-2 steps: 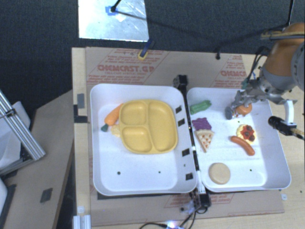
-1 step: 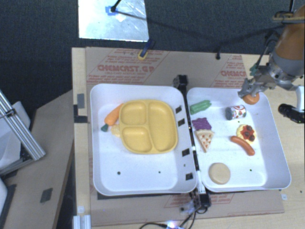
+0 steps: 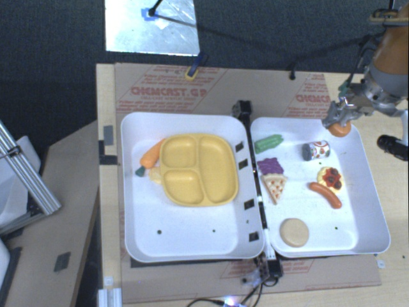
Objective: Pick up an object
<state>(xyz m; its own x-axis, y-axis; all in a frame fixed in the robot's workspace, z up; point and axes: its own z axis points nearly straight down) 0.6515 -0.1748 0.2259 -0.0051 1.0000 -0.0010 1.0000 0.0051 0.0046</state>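
My gripper (image 3: 339, 121) hangs over the far right corner of the right bin (image 3: 364, 232). A small round orange object (image 3: 340, 130) sits at its fingertips, and the fingers look shut on it. In the bin below lie a green pickle (image 3: 268, 142), a small can (image 3: 316, 150), purple grapes (image 3: 270, 166), a pizza slice (image 3: 275, 187), a small round pizza (image 3: 330, 178), a sausage (image 3: 326, 195) and a tan cookie (image 3: 294, 231).
The left bin (image 3: 137, 235) holds a yellow divided plate (image 3: 195, 169) with a carrot (image 3: 151, 153) against its left edge. A ridge with black clips (image 3: 252, 184) separates the two bins. A shiny metal sheet (image 3: 152, 18) lies beyond the bench.
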